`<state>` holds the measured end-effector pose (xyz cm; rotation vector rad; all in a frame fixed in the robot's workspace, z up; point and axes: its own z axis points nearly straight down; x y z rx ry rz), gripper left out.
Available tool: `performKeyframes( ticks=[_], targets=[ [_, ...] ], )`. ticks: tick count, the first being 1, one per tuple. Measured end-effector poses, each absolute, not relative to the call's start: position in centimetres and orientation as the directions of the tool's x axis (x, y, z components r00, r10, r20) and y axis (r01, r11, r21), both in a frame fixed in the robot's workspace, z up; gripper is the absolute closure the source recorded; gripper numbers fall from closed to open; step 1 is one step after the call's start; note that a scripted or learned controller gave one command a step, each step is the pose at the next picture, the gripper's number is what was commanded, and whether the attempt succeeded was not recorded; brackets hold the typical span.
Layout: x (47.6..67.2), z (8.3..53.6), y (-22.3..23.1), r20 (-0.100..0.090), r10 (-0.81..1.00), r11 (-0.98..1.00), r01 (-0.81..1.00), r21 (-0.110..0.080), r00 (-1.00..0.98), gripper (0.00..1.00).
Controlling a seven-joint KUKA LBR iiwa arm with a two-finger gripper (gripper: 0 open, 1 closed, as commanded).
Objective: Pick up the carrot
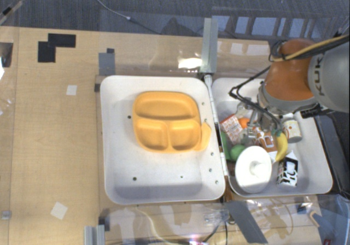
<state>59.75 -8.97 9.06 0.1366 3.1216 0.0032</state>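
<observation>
A round white plastic lid-like disc point(253, 168) lies at the near edge of the right white bin point(324, 175), beside a black-and-white patterned cup point(288, 171) and a yellow banana point(281, 147). The tool point(257, 129) is down among the clutter there; whether it is open or closed I cannot tell. The small orange carrot point(251, 125) seems to lie right at it. The left white bin point(117, 173) on the counter point(49, 156) holds a yellow divided plastic tray point(167, 121).
</observation>
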Motion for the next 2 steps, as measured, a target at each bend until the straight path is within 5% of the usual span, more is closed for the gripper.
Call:
performKeyframes(
  ticks=[1,2],
  targets=[
    [62.3,9.0,-8.7,-0.016,-0.056,0.998,-0.056,-0.003,-0.998,0.00],
    [60.4,9.1,-9.5,-0.020,-0.036,0.999,-0.036,-0.002,-0.999,0.00]
  ],
)
